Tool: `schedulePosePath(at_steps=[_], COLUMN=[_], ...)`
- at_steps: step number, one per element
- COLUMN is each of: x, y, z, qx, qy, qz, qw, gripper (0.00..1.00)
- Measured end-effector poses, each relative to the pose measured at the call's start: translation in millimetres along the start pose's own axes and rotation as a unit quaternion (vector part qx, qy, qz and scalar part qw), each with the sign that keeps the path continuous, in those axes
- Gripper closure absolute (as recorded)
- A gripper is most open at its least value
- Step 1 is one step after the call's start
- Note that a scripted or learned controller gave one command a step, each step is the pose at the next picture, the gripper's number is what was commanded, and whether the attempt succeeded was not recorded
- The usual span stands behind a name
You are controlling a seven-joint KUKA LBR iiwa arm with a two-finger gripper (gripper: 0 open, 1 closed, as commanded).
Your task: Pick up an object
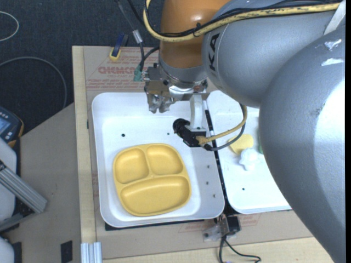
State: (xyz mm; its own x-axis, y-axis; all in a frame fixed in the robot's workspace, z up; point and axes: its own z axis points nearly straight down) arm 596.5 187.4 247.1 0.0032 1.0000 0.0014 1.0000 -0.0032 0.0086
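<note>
A yellow divided plate (152, 178) lies flat in the front half of the left white bin (104, 147). My gripper (162, 101) hangs over the far edge of that bin, well behind the plate and apart from it, with nothing visibly in its grasp. In the right bin (258, 199) a small yellow piece (243, 143) and a small white piece (249, 158) lie close together, partly hidden by the arm.
The arm's big grey body covers most of the right bin. A black fitting with a yellow cable (185, 131) hangs beside the divider between the bins. A brown board (88, 81) lies under both bins, with cables beyond its far edge.
</note>
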Motion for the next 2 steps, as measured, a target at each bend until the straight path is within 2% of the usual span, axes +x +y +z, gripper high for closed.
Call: schedulePosePath(at_steps=[1, 2], x=[-5.0, 40.5], y=[-29.1, 28.8], z=[118.1, -33.8], qx=[0.012, -0.006], qy=[-0.003, 0.003], qz=[-0.001, -0.004], qw=[0.9999, 1.0], gripper=[1.0, 1.0])
